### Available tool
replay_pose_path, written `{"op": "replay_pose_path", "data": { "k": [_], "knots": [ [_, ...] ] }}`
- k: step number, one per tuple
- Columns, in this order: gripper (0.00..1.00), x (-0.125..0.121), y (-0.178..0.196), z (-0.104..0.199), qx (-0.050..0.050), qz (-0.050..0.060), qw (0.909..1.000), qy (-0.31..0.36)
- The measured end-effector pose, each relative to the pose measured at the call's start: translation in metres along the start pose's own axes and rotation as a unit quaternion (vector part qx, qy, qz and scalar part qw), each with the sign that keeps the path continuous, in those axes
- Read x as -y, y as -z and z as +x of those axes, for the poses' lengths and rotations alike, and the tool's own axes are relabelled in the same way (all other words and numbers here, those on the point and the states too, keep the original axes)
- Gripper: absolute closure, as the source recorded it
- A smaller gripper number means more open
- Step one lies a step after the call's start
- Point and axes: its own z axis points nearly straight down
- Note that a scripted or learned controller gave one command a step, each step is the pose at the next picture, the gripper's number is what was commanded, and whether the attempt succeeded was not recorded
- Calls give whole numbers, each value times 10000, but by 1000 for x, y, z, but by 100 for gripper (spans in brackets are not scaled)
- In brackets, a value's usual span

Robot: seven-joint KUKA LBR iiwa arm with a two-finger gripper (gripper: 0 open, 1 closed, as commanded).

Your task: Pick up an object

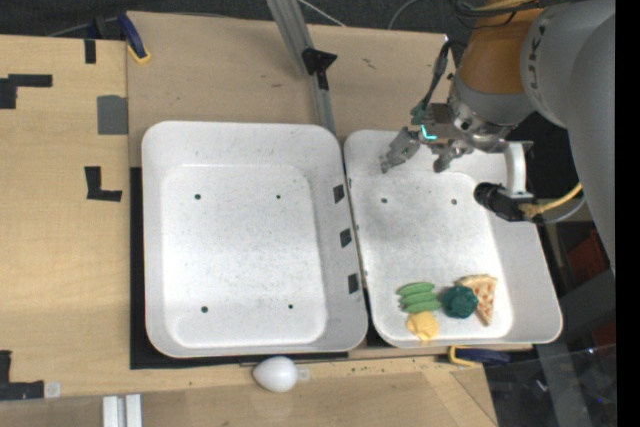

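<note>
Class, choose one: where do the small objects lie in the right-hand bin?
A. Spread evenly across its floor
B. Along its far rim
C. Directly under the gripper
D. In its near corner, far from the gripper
D: the green pods, yellow piece, dark green piece and pizza slice cluster at the near end of the right bin, while the gripper is over the far end.

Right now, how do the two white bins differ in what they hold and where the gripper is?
The right bin holds a cluster of small items at its near end: green pods, a yellow piece, a dark green lump and a pizza-like slice; the left bin shows bare speckled floor. The gripper hangs over the right bin's far end, away from the left bin. Both are shallow, white and rounded.
</note>
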Motion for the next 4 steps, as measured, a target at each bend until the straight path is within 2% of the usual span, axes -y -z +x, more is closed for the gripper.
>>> {"op": "replay_pose_path", "data": {
  "k": [1, 3, 4],
  "knots": [
    [0, -1, 3, 0, 3, -26, 10000, 6],
    [0, 5, -97, -4, 12, 0, 10000, 0],
    [100, 4, -84, -3, 2, -19, 10000, 9]
  ]
}}
